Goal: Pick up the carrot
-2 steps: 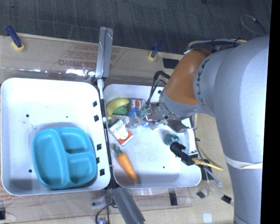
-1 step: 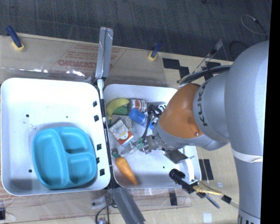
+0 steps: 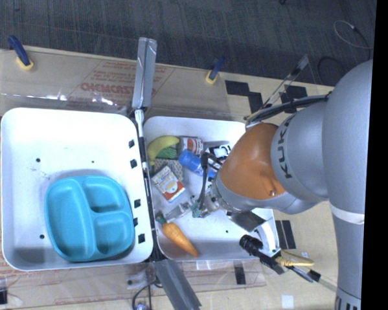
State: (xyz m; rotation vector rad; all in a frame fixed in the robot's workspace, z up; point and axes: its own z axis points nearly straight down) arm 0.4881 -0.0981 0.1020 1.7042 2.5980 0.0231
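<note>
Camera view: carrot (image 3: 179,238) lies slantwise just below-left of the gripper (image 3: 201,206), finger state unclear.

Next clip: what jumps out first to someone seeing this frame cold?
The big grey arm with its orange band dominates the right, bent low over the right bin. In the left bin lies a bright blue divided tray. The carrot lies near the right bin's front edge, apart from the clutter around a banana at the back.

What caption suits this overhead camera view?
Arm reaches into right bin near carrot; blue tray lies in left bin.
</note>
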